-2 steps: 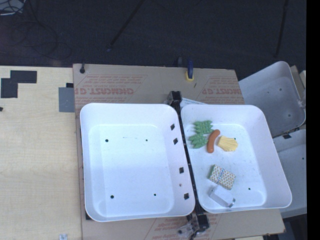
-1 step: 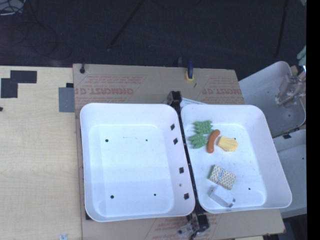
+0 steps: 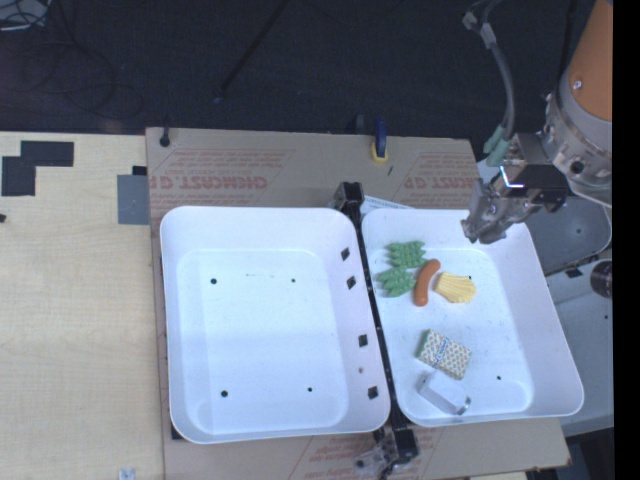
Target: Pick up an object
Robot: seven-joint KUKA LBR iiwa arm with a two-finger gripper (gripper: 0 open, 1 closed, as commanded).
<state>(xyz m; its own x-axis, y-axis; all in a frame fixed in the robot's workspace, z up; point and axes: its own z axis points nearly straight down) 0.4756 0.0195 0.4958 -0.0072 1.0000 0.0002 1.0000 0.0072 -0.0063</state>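
Two shallow white plastic bins sit side by side: the left bin (image 3: 190, 268) and the right bin (image 3: 545, 338). The grey arm's two-finger gripper (image 3: 484, 230) hangs over the right bin's far edge; whether its jaws are parted I cannot tell. In that bin lie green leafy toy pieces (image 3: 402, 266), a yellow corn-like piece (image 3: 455, 288), an orange-red sausage (image 3: 426, 281), a patterned square packet (image 3: 444, 354) and a small grey metal part (image 3: 441, 396).

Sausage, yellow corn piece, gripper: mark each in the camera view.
sausage (image 3: 426, 281), camera view, mid-body.
yellow corn piece (image 3: 455, 288), camera view, centre of its top.
gripper (image 3: 484, 230), camera view, at its fingertips.
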